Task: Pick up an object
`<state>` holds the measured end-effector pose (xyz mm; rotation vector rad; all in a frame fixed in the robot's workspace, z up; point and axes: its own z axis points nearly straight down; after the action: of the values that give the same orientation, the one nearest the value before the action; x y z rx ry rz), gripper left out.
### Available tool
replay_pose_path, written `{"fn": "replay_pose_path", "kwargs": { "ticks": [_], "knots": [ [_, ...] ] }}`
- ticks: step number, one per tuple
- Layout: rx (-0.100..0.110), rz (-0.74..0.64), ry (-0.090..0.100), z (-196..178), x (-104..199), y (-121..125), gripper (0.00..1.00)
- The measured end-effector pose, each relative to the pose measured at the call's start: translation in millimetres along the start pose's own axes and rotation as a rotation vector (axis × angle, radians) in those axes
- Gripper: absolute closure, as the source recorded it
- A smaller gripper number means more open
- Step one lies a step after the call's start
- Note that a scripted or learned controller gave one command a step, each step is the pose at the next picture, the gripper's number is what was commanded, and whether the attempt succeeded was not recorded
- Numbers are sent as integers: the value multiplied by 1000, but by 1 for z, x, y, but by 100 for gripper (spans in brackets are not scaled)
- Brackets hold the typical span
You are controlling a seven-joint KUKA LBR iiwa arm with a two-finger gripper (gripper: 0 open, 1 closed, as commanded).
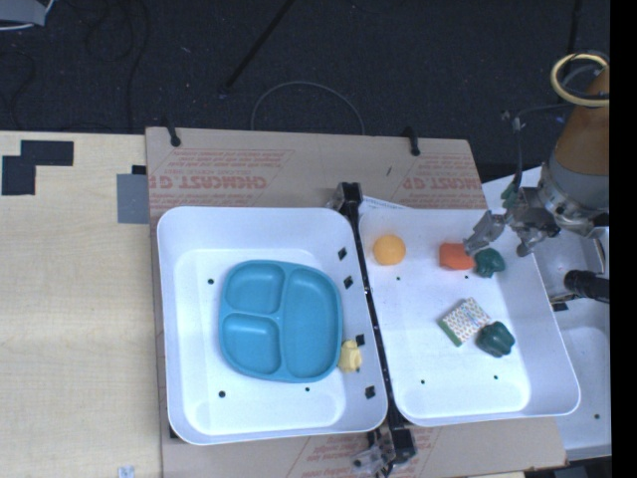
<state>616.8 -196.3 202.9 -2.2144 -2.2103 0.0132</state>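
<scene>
The right bin (518, 391) holds an orange ball (389, 250), a red-orange block (456, 257), a small teal piece (489, 262), a checkered pad (465, 320) and a dark green lump (496, 339). My gripper (505, 237) hangs over the bin's far right corner, just above the teal piece and the red-orange block. Its two fingers stand apart, open, and nothing sits between them. The arm comes in from the right with its orange band above the wrist.
The left bin (184, 386) holds a blue divided plate (279, 319), with a small yellow object (350, 356) at its right edge. A black divider (360, 287) runs between the bins. Cardboard lies under both.
</scene>
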Motion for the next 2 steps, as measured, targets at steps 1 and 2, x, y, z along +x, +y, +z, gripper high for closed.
{"fn": "replay_pose_path", "kwargs": {
  "ticks": [1,2],
  "knots": [
    [-14,-2,-3,-8,0,3,0],
    [-11,-7,-2,42,2,13,0]
  ]
}}
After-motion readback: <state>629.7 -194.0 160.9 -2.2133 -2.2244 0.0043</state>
